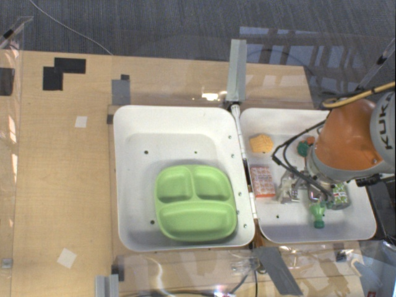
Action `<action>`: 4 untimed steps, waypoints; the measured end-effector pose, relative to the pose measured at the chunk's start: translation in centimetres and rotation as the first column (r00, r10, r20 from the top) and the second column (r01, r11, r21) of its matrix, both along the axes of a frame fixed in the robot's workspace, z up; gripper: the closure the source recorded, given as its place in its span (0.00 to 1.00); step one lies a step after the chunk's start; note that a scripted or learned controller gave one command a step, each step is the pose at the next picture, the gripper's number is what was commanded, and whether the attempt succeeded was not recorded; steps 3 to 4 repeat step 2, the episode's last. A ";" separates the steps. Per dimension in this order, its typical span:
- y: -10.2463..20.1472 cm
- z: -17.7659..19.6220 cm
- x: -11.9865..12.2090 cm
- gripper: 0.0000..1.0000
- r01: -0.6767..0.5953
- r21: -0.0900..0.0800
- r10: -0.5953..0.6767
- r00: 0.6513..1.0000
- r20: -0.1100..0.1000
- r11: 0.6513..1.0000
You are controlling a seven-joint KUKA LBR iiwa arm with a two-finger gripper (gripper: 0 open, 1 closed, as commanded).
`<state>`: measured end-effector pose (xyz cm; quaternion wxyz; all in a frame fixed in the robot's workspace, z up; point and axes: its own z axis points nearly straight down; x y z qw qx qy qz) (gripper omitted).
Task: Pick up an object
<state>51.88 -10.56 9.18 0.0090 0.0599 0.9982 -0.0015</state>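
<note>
Candidate objects lie in the right bin point(265, 231): a green bottle-shaped item point(318, 214) toward the near side, a flat red-and-white packet point(263, 181) by the bin's left wall, a round orange-tan piece point(261, 143) at the far left, and a small teal piece point(304, 147) partly covered by cables. The gripper point(307, 192) hangs low over the middle of this bin, just left of and above the green bottle-shaped item, with the packet near on its left; whether the claw is apart or together cannot be told, because the wrist and its orange band point(346, 138) hide it. Nothing is visibly held. A small patterned item point(339, 197) sits just right of the gripper. The left bin point(133, 184) carries 1 green divided tray point(195, 203), well apart from the arm.

Judged risks: the bottle-shaped item looks rounded and may roll or squirt aside if the closing claw meets it off-centre. Neighbouring items lie close, so a descent could nudge 2 things at once and grasp neither. The flat packet offers little height to pinch against the bin floor.
</note>
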 end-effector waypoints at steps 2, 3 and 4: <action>9.4 9.8 -0.3 1.00 0.354 0.014 -0.354 0.935 -0.002 0.935; 9.4 9.8 -0.3 1.00 0.354 0.014 -0.354 0.935 -0.002 0.935; 9.4 9.8 -0.3 1.00 0.354 0.014 -0.354 0.935 -0.002 0.935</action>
